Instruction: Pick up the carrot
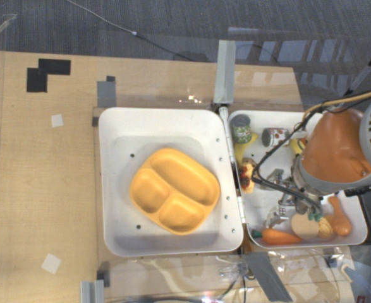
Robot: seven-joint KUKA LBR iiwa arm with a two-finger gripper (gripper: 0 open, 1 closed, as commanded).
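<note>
far left: wooden bench [40, 188], bare surface, black l-shaped marker [46, 73] near top edge.

left of centre: left bin [119, 232], white, shallow. inside, yellow divided tray [174, 189], three compartments, set at a slant, roughly mid-bin.

centre: grey post [225, 71] at the junction of both bins, top side.

right of centre: right bin [256, 213], white, shallow. along its upper part, green-lidded jar [241, 129], then small tin can [273, 136]. yellow item just below the jar, type unclear.

lower edge of right bin: carrot [280, 237], orange, lying on its side along the near wall, pointed end toward the right. touching or just beside pale flat item [304, 226]; contact unclear.

above carrot: gripper [285, 214], pointed down into the bin, close over the carrot's right half. finger spacing: cannot tell. carrot not seen between fingers.

right: orange band [335, 147] of arm over the bin. reddish sausage-shaped item [340, 218] near the right wall.
</note>
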